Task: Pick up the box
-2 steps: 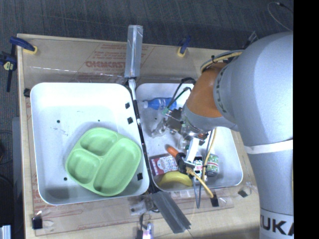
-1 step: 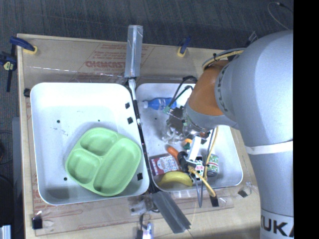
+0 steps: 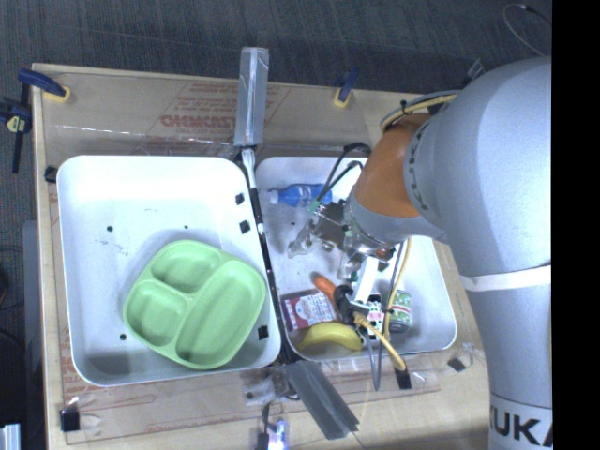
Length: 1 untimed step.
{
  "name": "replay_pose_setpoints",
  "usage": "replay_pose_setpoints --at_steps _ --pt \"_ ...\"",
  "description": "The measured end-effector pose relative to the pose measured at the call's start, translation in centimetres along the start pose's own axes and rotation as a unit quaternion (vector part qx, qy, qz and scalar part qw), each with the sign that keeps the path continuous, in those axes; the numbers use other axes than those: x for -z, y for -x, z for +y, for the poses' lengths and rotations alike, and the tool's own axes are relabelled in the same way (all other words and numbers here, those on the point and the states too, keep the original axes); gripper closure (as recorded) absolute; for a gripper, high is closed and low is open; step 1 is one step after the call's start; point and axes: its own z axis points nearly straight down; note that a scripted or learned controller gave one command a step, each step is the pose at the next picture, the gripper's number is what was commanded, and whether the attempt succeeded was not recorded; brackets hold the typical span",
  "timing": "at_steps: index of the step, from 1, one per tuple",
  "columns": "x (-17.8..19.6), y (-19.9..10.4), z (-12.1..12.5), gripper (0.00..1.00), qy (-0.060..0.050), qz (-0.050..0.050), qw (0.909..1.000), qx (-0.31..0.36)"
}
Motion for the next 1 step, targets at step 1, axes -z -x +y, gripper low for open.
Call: replay_pose_setpoints --at_steps 1 --pt "0.00 0.00 0.00 0.00 0.000 0.000 1.0000 0.000"
